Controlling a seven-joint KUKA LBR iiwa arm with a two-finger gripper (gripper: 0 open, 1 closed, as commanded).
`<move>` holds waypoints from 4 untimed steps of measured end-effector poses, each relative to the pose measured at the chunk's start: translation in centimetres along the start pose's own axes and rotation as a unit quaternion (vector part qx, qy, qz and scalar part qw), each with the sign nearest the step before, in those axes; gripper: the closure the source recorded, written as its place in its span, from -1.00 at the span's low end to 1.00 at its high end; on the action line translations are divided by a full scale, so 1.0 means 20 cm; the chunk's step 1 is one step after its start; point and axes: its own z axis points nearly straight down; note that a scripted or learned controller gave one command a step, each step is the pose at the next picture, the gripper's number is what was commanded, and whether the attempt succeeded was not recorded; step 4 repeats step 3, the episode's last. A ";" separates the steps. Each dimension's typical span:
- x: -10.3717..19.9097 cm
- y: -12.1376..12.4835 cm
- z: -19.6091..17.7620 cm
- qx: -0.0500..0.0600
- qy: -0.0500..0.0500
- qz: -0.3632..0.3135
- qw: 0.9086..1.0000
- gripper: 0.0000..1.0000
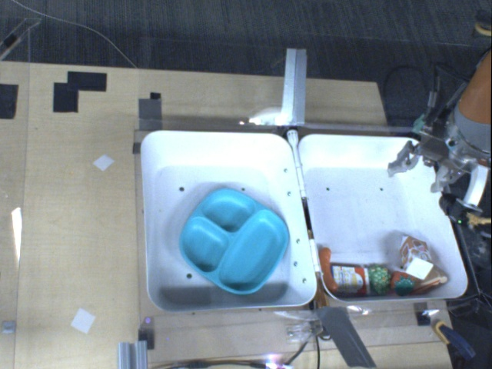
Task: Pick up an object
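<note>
White plastic bins sit side by side on the pale wooden bench (69,229), and the arm (477,106) hangs over the far right corner of the right bin (361,206). Its end effector (430,160) sits high above the bin floor, well apart from every object; whether it is apart or together I cannot tell, since the wrist hardware hides that. I judge this as the approach step, with no object yet chosen or touched.

The right bin holds a cluster along its near edge: a red-labelled bottle (344,277) lying on its side, a green and orange item (388,280) just beside it, and a brown packet with a white label (417,261) toward the near right corner. The left bin (165,206) holds a single blue divided tray (234,241) resting on its floor.

The next move probably calls for travel toward the near edge and a descent over one item, with care about the bin wall close behind that cluster.
</note>
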 end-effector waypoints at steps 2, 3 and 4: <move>-0.15 -0.40 0.64 0.006 0.010 0.054 0.998 -1.00; -0.17 -0.39 0.59 0.001 0.006 0.055 0.998 1.00; -0.17 -0.39 0.59 0.001 0.006 0.055 0.998 1.00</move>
